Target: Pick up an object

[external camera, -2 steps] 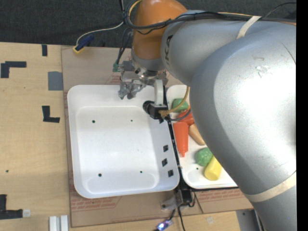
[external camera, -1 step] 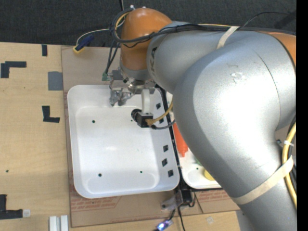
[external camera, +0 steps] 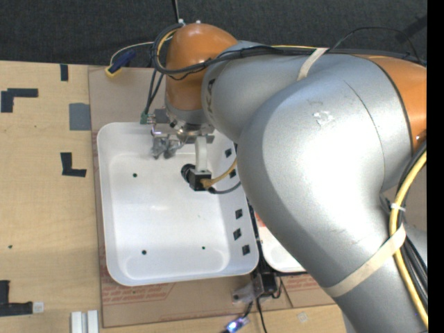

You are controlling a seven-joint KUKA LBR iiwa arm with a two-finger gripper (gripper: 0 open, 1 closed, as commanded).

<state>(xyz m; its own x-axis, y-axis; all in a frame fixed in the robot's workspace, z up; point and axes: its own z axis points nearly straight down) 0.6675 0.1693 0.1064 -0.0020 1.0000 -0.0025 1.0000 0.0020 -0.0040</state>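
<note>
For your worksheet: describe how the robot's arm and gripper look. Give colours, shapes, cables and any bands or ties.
The arm is bulky, rounded and glossy grey, with a domed orange band above the wrist. Black and yellow cables loop around that band, and pale straps wrap the grey casing. The gripper is small, of bare grey metal.

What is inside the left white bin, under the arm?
The left white bin shows bare white floor with a few small dark dots. The gripper hangs over its far end. The arm covers the bin's right side, so anything there is hidden.
</note>
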